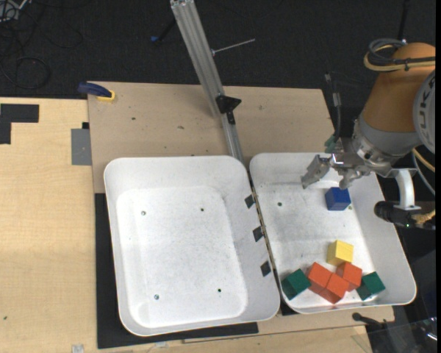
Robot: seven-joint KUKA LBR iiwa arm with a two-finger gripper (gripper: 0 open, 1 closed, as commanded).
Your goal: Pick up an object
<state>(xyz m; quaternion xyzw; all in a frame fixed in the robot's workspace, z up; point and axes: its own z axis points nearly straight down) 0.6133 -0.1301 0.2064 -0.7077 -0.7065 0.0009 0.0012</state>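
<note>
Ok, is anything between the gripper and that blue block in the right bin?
Nothing visible. The gripper hangs just up-left of the blue block, with bare floor of the right bin between them. The other blocks cluster at the bin's near end.

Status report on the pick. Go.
Gripper open, hovering in right bin, nothing held. Blue cube just below it, standing alone. Other blocks clustered at bin's near end, clear of approach.

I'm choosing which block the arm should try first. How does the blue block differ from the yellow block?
The blue block lies alone, high in the right bin, just below the end effector; the yellow block sits lower, touching the cluster of orange and green blocks. The blue one has bare floor all round; the yellow one is crowded on its lower side. Both are small cubes of similar size.
</note>
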